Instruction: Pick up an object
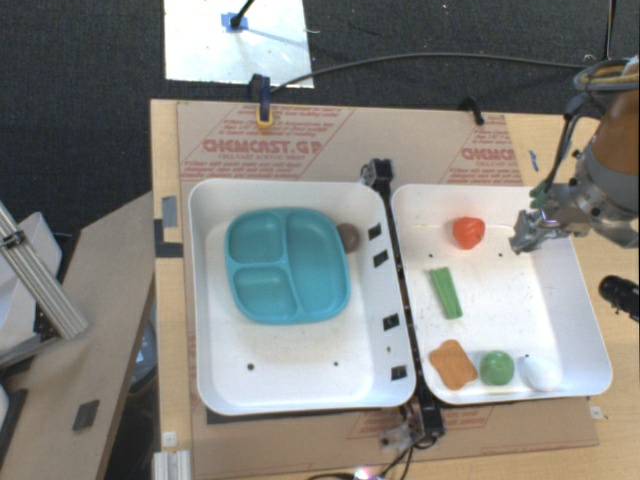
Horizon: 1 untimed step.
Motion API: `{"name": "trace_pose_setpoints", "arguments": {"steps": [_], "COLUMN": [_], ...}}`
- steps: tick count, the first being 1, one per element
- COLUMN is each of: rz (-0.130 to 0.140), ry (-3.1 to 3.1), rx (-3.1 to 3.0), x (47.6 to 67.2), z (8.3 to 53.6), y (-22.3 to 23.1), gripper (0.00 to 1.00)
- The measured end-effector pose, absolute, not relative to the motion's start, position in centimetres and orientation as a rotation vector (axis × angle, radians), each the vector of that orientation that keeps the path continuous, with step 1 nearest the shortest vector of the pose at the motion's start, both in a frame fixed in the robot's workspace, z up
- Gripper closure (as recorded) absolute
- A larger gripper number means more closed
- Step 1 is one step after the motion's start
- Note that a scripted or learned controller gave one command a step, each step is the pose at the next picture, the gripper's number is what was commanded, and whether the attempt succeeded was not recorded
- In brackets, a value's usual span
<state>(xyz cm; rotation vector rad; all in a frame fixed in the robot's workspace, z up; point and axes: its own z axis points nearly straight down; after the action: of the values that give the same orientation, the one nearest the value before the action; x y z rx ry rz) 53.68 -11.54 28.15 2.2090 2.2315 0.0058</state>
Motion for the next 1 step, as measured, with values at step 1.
{"name": "trace_pose_setpoints", "arguments": {"steps": [1], "rz": [0.004], "ry": [2.233], "rx": [2.21], "x": [53.78], "z": [28.2], "y": [-5.94], "gripper": [1.0]}}
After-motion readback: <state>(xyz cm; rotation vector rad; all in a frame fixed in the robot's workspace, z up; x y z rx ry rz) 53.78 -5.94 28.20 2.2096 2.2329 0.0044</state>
